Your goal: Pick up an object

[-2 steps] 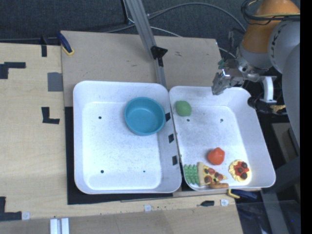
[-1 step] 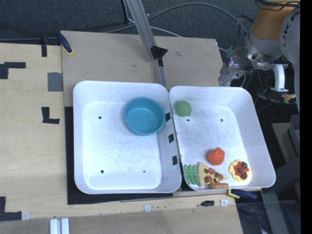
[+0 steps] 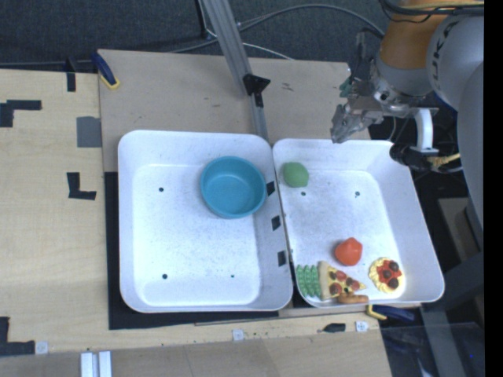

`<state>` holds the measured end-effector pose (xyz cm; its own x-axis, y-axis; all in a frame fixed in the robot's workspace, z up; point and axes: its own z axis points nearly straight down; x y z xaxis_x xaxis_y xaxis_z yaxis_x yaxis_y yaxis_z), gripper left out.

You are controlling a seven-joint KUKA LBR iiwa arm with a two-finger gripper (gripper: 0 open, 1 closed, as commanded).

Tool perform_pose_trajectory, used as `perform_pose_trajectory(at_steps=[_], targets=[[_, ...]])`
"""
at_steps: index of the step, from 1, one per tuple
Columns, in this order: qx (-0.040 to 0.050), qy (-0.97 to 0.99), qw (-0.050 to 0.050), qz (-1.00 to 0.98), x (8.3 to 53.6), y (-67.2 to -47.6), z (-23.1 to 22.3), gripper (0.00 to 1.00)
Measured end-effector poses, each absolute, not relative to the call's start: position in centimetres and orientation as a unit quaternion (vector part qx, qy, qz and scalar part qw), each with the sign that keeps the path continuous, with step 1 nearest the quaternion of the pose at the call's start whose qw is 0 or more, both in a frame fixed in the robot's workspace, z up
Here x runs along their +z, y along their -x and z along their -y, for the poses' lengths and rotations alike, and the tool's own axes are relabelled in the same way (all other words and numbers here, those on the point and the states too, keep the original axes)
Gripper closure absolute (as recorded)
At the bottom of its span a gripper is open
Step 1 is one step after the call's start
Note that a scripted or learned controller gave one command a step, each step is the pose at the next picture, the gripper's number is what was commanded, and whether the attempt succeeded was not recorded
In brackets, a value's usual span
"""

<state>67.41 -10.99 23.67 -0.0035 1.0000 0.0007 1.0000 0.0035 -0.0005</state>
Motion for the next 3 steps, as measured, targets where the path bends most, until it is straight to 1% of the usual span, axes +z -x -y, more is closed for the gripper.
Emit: perform_pose_trajectory(at_steps=[1,2,3], targets=[[-0.0001,0.705,0.001,0.709,22.8,-66.7,4.9,1.0],[0.0,0.706,0.001,0.708,22.4,-66.1,0.6,1.0],[0.0,0.705,0.001,0.709,21.8,-64.7,-5.0,1.0]])
